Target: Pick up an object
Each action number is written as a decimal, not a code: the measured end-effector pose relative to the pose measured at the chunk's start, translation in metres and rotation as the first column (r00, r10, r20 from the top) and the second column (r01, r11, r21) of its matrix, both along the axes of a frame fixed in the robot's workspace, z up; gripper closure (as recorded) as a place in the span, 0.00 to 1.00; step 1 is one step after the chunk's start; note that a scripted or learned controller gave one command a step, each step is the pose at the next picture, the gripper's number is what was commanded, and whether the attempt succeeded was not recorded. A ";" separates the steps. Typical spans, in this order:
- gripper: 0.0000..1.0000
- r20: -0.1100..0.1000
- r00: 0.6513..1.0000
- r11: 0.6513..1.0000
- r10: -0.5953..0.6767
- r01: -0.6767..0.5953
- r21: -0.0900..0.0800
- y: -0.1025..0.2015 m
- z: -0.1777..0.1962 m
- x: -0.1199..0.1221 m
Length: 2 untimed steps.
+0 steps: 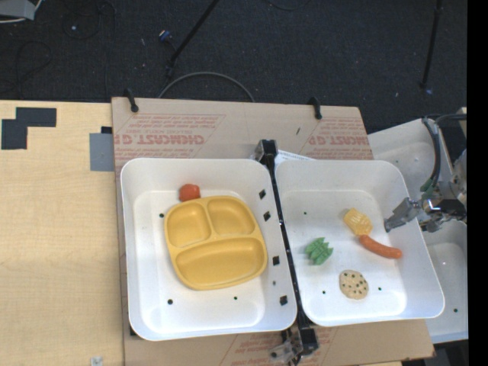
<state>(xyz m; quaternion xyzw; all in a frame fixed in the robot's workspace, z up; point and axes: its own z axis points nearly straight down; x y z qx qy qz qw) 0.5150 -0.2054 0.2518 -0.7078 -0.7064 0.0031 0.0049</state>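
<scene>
Pincer (399, 218) at right rim of right bin (415, 197); whether apart or together, cannot tell. Orange sausage (380, 246) just below-left of pincer, apart from it. Yellow corn piece (357, 221) left of pincer. Green leafy toy (319, 251) and cookie (353, 284) farther left, lower. Left bin (145, 204), well left of pincer, holds yellow divided tray (216, 242) and red tomato (190, 192).

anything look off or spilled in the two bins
Nothing looks spilled or damaged. The yellow divided plate sits skewed in the left bin, with a small red-orange item lying outside it at its upper left edge. In the right bin, four food toys lie loosely scattered.
</scene>
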 end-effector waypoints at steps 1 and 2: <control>0.00 0.010 1.000 1.000 0.002 -0.002 -0.003 0.000 0.005 0.002; 0.00 0.004 1.000 1.000 0.002 -0.002 0.000 0.002 -0.038 0.001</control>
